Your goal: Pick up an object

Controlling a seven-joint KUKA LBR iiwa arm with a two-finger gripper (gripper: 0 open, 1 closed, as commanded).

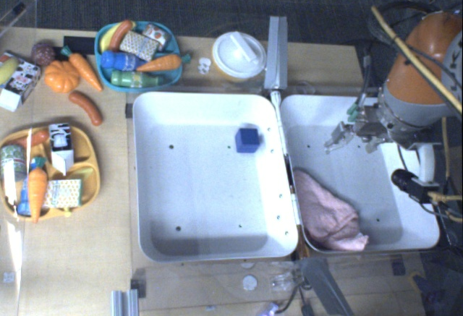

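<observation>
A small blue cube (247, 139) lies in the left bin (166, 235), near its upper right corner. A crumpled pink cloth (329, 210) rests in the right bin (412, 235), against its left wall and front edge. My gripper (340, 137) hangs over the upper middle of the right bin, above and behind the cloth and well apart from it. It is open, with nothing between its fingers. The blue cube is off to its left, across the wall between the bins.
On the bench to the left stand a blue bowl (137, 54) and a yellow tray (51, 173) of toy food, with loose toy vegetables (72, 76) nearby. A white lidded cup (239, 54) stands behind the bins. Cables (419, 191) hang at the right bin's right side.
</observation>
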